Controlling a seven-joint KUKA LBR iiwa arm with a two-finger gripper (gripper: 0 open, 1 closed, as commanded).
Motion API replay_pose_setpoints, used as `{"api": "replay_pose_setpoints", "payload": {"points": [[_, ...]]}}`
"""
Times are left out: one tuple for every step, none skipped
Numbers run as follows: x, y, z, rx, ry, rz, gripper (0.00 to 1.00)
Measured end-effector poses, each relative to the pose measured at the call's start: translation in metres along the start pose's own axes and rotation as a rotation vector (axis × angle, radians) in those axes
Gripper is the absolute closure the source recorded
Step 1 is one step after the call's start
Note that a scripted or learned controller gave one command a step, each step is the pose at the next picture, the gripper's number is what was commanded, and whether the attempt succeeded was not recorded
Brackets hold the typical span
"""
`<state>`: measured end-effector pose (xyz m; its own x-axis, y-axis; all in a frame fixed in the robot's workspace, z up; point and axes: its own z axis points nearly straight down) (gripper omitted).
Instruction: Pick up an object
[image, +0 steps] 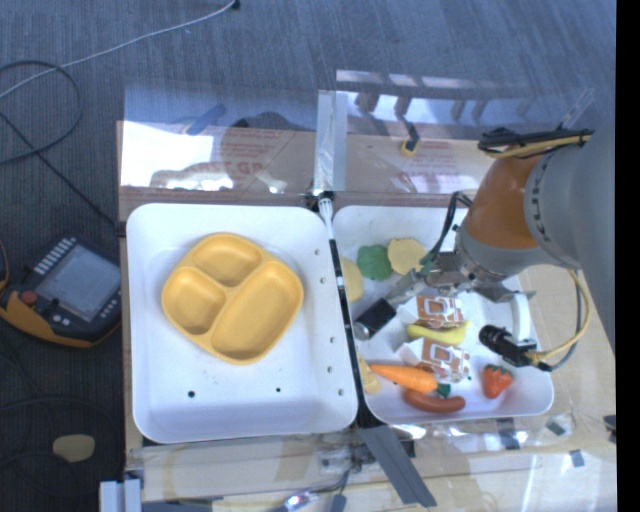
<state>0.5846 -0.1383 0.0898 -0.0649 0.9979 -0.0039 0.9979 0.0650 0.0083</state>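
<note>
Gripper (441, 312), grip perhaps unclear, over orange carrot (403, 376); red sausage (436, 403) alongside

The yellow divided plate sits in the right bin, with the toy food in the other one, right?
Not quite. The camera view shows the yellow divided plate in the left bin. The toy food, such as the carrot, lies in the right bin.
</note>
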Motion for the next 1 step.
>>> {"api": "replay_pose_setpoints", "payload": {"points": [[0.0197, -0.0583, -0.0015, -0.005, -0.001, 0.014, 0.00]]}}
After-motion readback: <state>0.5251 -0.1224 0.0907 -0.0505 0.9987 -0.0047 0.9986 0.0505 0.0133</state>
